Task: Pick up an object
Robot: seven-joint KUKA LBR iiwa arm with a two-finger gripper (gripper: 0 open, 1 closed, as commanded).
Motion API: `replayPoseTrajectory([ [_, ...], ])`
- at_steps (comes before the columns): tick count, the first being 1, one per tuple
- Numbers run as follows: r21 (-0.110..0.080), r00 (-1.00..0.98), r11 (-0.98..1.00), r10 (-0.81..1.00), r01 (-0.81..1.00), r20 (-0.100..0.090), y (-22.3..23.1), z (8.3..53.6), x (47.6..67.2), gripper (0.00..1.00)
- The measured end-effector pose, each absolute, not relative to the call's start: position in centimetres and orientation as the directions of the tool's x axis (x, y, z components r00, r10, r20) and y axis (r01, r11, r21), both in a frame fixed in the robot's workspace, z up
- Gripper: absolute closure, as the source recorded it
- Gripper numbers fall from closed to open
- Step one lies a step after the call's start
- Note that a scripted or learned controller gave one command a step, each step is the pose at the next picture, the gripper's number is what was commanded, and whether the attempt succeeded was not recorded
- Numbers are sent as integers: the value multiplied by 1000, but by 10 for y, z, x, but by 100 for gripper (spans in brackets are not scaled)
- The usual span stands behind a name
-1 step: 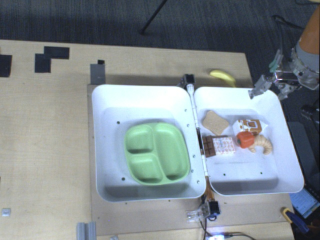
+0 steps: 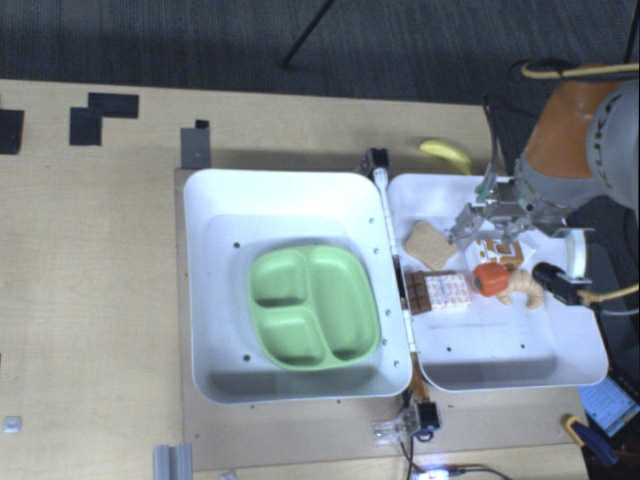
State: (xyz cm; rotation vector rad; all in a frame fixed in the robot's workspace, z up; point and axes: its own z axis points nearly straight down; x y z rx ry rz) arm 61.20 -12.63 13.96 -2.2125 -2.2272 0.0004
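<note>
One camera hangs fixed above the worktop (image 2: 90, 298), looking down at a slant from a middling height. It takes in both white bins side by side, the left bin (image 2: 200, 268) and right bin (image 2: 590, 353), with dark floor (image 2: 200, 18) along the top. The arm (image 2: 580, 138) enters from the right.

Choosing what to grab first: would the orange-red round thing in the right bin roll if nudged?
Probably: the orange-red round thing looks rounded, so it may roll. The tan piece beside it might stop it. Its smooth surface could slip between fingers.
</note>
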Motion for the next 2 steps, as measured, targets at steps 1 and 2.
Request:
replayPoseTrajectory([
  [1, 9, -6, 6, 1000, 1000, -1, -106, 89, 646, 0],
  [2, 13, -9, 9, 1000, 1000, 2, -104, 101, 648, 100],
])
